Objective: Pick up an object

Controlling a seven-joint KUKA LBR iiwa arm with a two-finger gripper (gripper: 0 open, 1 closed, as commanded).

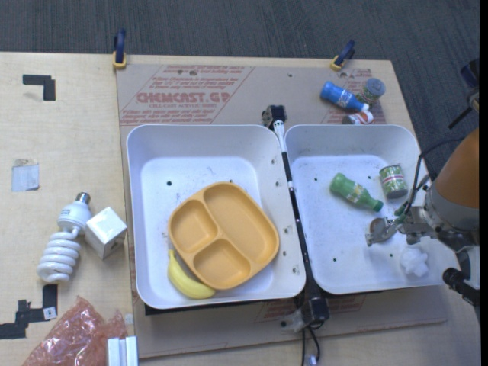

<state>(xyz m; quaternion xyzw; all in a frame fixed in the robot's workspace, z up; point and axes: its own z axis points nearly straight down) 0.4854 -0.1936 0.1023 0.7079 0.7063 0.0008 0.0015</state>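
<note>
The right bin (335, 273) holds a green bottle (354, 192) lying on its side, a small green-labelled can (393, 180) near the right wall, and a white crumpled object (415, 261) at the front right. My gripper (380, 231) hangs low over this bin, just below and right of the bottle, below the can and left of the white object. It does not visibly hold anything. In the left bin (145, 204) lie a yellow divided plate (223, 235) and, partly under its front edge, a banana (187, 280).
The grey arm with its orange band (461, 178) comes in over the right bin's right wall. Behind the bins lie a blue bottle (341, 94) and a small jar (373, 90). Left of the bins are a light bulb (61, 239), a white cube (105, 231) and a red mesh bag (76, 334).
</note>
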